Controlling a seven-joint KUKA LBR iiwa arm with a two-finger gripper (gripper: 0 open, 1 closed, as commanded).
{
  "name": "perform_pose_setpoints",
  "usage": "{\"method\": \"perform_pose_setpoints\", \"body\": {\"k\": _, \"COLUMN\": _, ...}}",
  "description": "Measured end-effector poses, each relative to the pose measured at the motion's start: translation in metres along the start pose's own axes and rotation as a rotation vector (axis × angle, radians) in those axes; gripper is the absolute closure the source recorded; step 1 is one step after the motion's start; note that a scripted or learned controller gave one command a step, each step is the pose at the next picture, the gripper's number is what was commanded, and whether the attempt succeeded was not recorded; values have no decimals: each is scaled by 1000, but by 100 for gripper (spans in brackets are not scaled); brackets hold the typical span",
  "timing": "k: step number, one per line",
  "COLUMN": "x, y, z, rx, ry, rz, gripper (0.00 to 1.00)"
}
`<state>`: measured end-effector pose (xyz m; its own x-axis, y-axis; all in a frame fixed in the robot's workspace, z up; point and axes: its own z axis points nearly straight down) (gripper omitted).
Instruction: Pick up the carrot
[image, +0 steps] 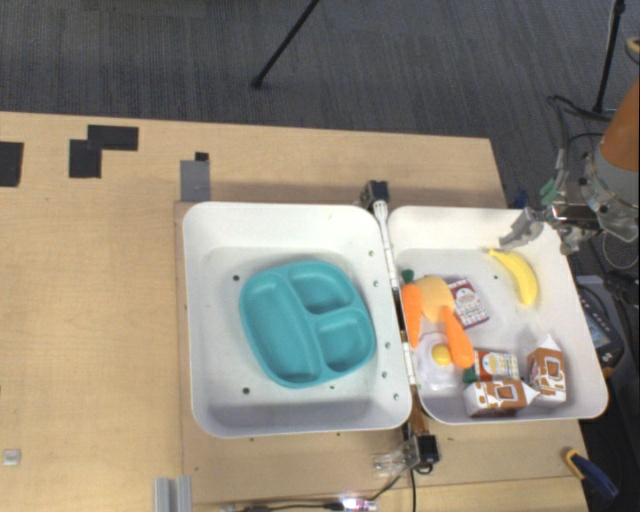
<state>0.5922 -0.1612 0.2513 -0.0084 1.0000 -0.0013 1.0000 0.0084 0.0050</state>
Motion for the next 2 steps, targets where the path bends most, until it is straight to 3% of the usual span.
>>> {"method": "perform_pose_setpoints", "body": {"k": 1, "x": 58, "y": -39, "z": 135, "rx": 12, "ry": 6, "rz": -163, "gripper": 0}}
{"method": "perform_pose_setpoints", "body": {"k": 2, "x": 74, "y": -71, "z": 162, "rx": -9, "ry": 1, "rz": 8, "gripper": 0}}
